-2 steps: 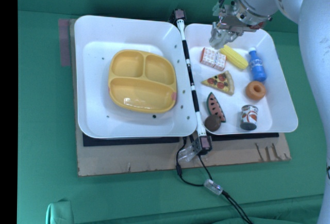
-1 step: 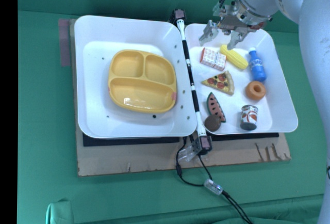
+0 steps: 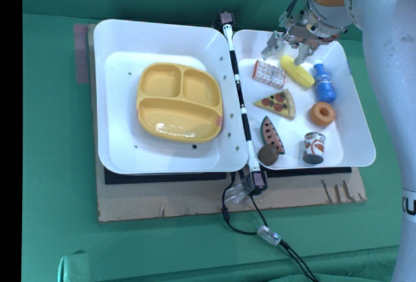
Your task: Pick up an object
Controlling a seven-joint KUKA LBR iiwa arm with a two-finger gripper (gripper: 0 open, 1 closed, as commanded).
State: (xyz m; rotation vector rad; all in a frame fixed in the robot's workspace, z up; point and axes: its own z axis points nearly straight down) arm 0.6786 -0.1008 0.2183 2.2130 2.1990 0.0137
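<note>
The bench (image 3: 58, 144) is covered in green cloth. A brown board (image 3: 162, 199) lies flat on it. Two white bins rest side by side on the board: the left bin (image 3: 117, 144) and the right bin (image 3: 354, 138). A black cable (image 3: 260, 229) trails across the cloth in front.

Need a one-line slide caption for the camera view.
Open gripper hovers above the corn in the right bin; yellow plate in the left bin.

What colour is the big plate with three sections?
The plate is yellow, seen in the camera view, sitting in the left bin.
</note>
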